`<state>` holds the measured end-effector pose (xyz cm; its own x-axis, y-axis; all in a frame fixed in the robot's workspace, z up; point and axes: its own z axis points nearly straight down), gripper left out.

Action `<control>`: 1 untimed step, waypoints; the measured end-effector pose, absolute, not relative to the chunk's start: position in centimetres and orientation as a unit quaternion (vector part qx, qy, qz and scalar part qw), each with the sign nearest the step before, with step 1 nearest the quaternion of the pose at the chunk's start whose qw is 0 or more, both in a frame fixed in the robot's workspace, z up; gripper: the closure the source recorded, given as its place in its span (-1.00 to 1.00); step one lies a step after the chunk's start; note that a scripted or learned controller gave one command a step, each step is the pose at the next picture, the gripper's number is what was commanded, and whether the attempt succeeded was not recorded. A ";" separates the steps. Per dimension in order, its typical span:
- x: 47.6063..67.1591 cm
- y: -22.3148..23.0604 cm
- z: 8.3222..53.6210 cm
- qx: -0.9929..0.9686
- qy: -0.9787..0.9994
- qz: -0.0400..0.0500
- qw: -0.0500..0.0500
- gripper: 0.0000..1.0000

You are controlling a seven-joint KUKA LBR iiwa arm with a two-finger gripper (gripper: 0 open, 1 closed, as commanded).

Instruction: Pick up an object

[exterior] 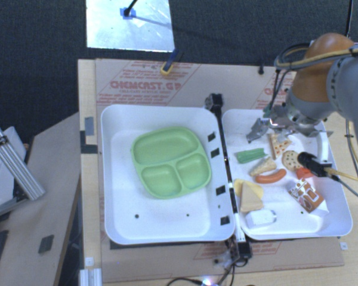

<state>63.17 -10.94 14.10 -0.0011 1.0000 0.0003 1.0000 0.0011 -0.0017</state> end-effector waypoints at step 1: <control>63.2 -10.9 8.9 -0.707 -0.707 0.000 0.000 -1.00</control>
